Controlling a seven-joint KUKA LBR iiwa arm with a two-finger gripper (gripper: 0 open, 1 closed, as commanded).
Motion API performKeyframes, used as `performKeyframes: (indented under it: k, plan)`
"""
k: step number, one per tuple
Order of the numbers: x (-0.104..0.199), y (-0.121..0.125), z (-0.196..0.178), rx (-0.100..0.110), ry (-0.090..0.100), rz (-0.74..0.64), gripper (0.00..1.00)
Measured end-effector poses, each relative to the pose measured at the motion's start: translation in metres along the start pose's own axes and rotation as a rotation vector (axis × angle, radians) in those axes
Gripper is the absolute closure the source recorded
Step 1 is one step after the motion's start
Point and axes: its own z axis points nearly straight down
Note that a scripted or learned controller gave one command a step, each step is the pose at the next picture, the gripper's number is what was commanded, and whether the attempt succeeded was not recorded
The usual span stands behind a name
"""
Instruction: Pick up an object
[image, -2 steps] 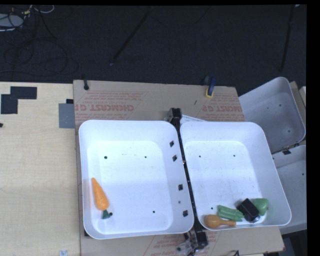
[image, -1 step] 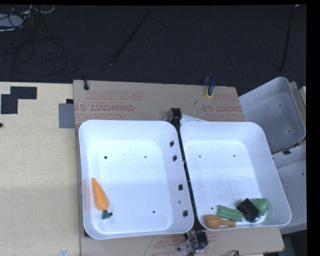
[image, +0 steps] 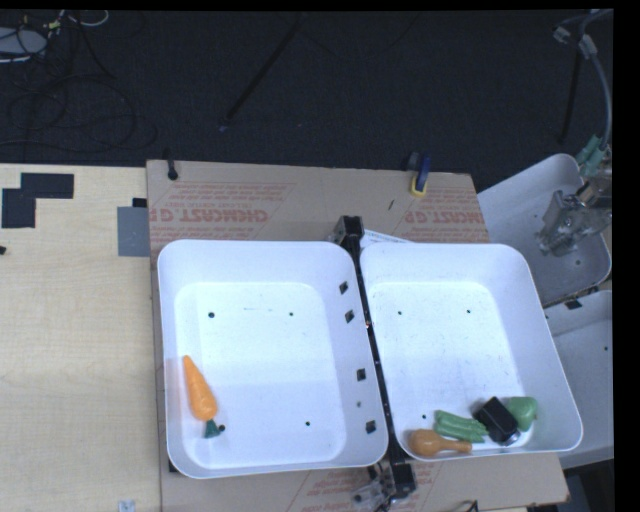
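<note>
we see two shallow white bins side by side on a sheet of cardboard (image: 300, 205) that lies on the worktop (image: 70, 340). the left bin (image: 170, 300) holds one toy carrot (image: 199, 390), orange with a small green top; it lies near the bin's left wall, toward the near corner, with its green end pointing at the near side. the right bin (image: 530, 290) holds four things, all gathered in its near right corner. there is a black block (image: 496, 420), a light green rounded piece (image: 522, 409) just beside it on the right, a darker green long piece (image: 459, 426) on its left, and an orange-brown piece with a thin neck (image: 437, 443) lying against the near wall. the black block seems to touch both green pieces, and the long green piece lies just beside the orange-brown one.

at the far right edge, well above the right bin's far corner, we see a grey metal part of the arm (image: 572, 222) over a pale round plate. we cannot tell from here how the fingers stand. all the objects in both bins lie well apart from that part of the arm, and the carrot is the farthest from it.
</note>
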Motion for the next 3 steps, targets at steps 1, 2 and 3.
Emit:
performKeyframes:
  k: [1,2,3]
  plan:
    - [-0.054,-0.001,0.127,0.015,-0.003,0.021,1.00]
    - [-0.081,-0.009,0.219,0.011,-0.002,0.020,1.00]
    - [-0.068,0.023,0.165,-0.004,-0.005,0.014,1.00]
